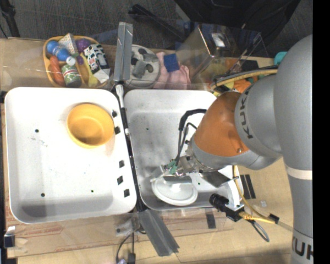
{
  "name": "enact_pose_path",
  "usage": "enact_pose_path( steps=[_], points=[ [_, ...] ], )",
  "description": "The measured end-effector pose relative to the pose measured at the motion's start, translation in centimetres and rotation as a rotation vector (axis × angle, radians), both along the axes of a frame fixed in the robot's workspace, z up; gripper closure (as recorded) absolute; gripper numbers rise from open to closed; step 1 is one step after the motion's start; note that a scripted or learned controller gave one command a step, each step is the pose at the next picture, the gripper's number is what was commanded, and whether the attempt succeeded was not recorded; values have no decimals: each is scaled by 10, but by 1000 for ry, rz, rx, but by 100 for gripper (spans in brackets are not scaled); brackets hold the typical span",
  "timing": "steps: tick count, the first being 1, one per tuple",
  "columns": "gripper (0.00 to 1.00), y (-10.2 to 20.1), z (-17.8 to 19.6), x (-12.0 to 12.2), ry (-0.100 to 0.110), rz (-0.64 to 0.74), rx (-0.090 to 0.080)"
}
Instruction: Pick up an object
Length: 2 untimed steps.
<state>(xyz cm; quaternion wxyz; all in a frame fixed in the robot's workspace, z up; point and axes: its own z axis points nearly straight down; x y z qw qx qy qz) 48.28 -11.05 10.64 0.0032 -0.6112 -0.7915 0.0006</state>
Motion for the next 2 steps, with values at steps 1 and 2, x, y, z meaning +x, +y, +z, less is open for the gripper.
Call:
enact_pose_path(
  steps=[1, 2],
  points=[
    [0, -13, -15, 31, -2, -229, -3],
    [0, -12, 28, 16, -4, -68, -3]
  ],
)
